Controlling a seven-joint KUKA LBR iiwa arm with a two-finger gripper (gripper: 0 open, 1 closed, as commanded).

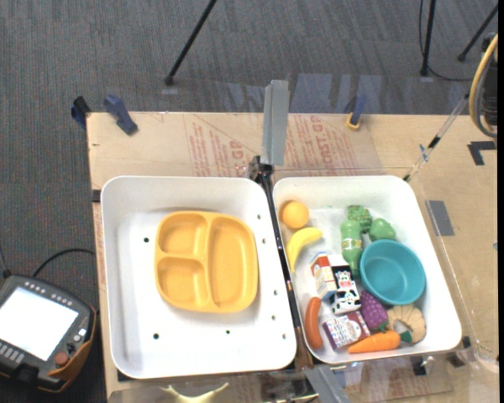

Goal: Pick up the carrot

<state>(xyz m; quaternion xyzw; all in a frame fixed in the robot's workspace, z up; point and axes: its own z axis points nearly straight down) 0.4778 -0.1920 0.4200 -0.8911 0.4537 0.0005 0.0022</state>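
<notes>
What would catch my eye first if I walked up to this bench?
Probably the bright yellow divided plate, lying alone in the left white bin. Next, the crowded right white bin: a teal bowl sits near its right wall amid toy food, with an orange and a banana by its left wall. The small carrot lies at its near edge, beside purple grapes.

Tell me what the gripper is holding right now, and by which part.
Nothing that can be seen. The carrot lies untouched at the near edge of the right bin, beside the purple grapes and below the teal bowl.
</notes>
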